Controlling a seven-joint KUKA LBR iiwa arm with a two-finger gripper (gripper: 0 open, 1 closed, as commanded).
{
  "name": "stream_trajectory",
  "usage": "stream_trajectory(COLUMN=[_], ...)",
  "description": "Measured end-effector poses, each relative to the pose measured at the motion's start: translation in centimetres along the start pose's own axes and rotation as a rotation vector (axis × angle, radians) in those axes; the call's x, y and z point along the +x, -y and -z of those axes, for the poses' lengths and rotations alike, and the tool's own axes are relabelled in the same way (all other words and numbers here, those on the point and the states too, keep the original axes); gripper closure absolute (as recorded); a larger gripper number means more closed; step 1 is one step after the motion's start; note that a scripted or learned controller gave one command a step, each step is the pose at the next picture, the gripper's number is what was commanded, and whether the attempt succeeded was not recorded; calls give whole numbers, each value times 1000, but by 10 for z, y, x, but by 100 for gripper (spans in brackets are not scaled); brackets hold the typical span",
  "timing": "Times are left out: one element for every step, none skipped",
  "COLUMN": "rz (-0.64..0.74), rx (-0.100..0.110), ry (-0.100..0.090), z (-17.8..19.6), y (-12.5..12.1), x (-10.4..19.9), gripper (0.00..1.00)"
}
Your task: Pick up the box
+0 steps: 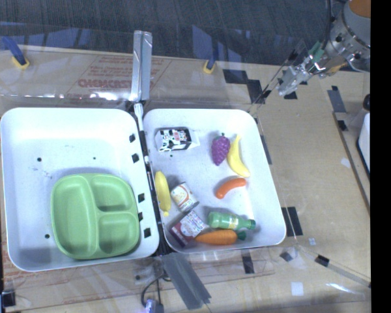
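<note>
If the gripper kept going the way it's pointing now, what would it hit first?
The gripper slants down and left from outside the right bin. Going on, it would probably meet that bin's upper right rim first, then the banana and grapes. Depth is unclear.

Robotics lab: taped wooden worktop (313,168), two white bins (26,135) of toy food (231,155), grey carpet floor (182,12), robot arm (342,38) at the far right corner.
</note>
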State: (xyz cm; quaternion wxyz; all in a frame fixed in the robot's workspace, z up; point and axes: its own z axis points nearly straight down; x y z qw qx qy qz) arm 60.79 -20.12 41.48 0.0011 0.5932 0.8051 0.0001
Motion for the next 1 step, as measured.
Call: stream_trajectory(rz=[263], rx=[-2], ry=[1], z=[29], y=[-46], x=[-21], gripper=[100])
